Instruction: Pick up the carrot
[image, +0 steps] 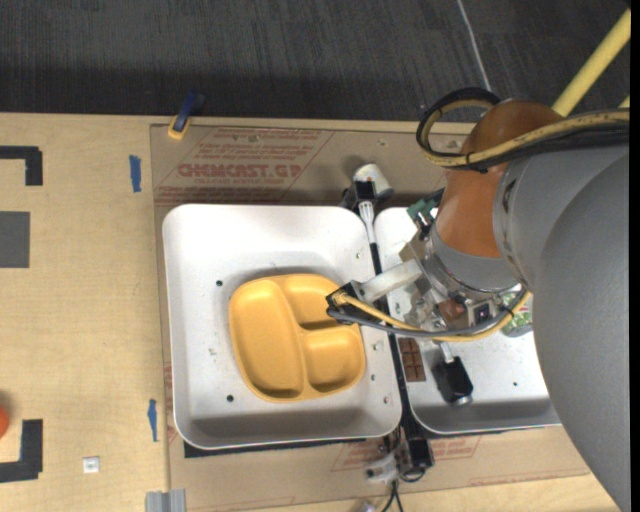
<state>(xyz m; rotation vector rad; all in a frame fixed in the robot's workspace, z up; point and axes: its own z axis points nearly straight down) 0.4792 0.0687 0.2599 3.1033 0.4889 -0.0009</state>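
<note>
My grey arm with its orange band (500, 150) reaches in from the right and covers most of the right bin (500, 400). Below the wrist (462, 290), a dark part of the gripper (452, 381) pokes out low over the right bin's floor near its front left. A small brown ridged block (412, 360) lies just left of it, by the bin's left wall. A bit of green (519, 318) peeks out at the wrist's right edge; I cannot tell what it is.
The left bin (200, 250) holds a yellow divided plate (295, 335) in its middle. Yellow and black cables (350, 305) loop from the wrist over the plate's right edge. A white and black tool (367, 195) lies along the divider at the back.
</note>
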